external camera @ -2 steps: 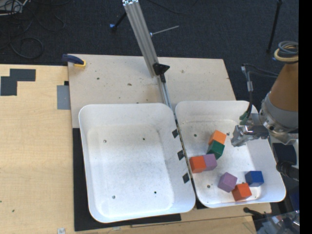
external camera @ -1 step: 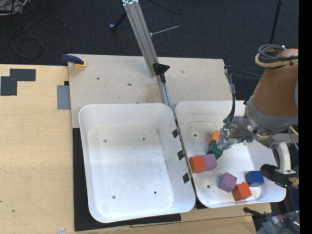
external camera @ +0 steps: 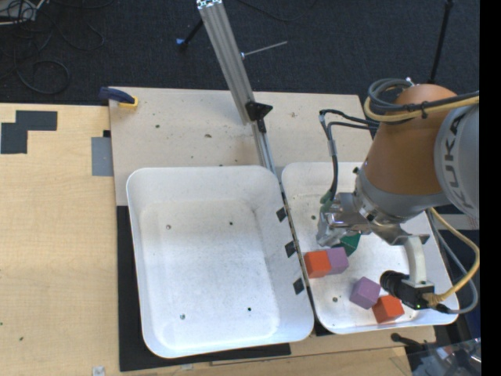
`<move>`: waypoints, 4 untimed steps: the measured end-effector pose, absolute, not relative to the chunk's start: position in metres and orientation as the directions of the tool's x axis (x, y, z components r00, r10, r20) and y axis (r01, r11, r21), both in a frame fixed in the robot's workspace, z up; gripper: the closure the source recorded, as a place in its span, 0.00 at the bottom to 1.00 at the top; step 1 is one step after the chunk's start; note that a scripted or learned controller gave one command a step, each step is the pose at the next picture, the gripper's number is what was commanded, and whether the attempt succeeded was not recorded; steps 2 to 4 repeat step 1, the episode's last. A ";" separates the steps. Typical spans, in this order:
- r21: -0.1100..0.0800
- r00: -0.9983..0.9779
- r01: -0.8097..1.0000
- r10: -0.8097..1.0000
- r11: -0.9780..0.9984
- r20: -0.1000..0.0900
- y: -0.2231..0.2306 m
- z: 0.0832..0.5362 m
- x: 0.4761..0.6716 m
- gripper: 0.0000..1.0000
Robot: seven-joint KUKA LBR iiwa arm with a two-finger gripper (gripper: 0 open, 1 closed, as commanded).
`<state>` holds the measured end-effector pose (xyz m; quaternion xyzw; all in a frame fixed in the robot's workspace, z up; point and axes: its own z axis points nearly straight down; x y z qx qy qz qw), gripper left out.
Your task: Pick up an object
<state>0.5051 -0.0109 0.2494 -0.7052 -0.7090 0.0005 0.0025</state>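
Note:
The right bin holds several small blocks. An orange block and a purple block lie touching each other near the bin's left wall. A second purple block and a second orange block sit near the front edge. A green object peeks out under the arm's wrist, mostly hidden. My gripper hangs low over the bin, just above and behind the orange and purple pair. I see nothing held in it.
The left bin lies beside the right one, with black clips along the shared wall. A slanted aluminium post rises behind the bins. The arm's body covers the right bin's far right side.

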 end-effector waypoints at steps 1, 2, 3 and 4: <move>-0.004 -0.005 1.000 1.000 0.005 0.002 0.050 0.245 0.515 1.00; -0.004 -0.005 1.000 1.000 0.005 0.002 0.050 0.245 0.515 1.00; -0.004 -0.005 1.000 1.000 0.005 0.002 0.050 0.245 0.515 1.00; -0.004 -0.005 1.000 1.000 0.005 0.002 0.050 0.245 0.515 1.00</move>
